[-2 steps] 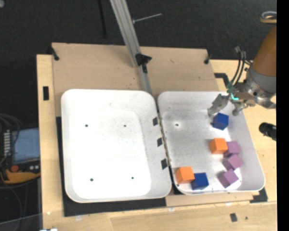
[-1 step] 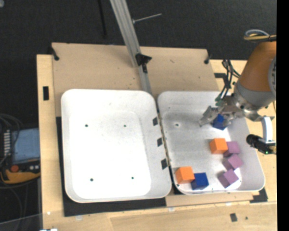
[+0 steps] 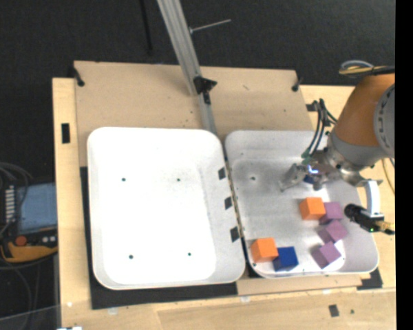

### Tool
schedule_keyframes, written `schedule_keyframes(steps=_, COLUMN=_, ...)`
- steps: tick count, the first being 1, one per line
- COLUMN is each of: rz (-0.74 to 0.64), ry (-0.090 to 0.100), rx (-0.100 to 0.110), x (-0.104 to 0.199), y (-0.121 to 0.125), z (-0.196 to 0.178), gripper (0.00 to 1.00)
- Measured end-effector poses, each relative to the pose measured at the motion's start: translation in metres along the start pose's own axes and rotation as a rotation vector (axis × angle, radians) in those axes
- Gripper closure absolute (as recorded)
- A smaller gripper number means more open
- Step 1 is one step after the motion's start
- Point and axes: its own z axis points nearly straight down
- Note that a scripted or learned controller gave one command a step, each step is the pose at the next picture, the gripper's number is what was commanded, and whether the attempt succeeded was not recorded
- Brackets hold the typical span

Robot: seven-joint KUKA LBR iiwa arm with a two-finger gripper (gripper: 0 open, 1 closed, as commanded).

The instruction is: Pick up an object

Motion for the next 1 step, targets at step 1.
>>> schedule_keyframes(steps=1, rz=0.002, ry=-0.002, rx=-0.005, x=-0.0014, y=0.0008, z=0.0306, gripper=0.00)
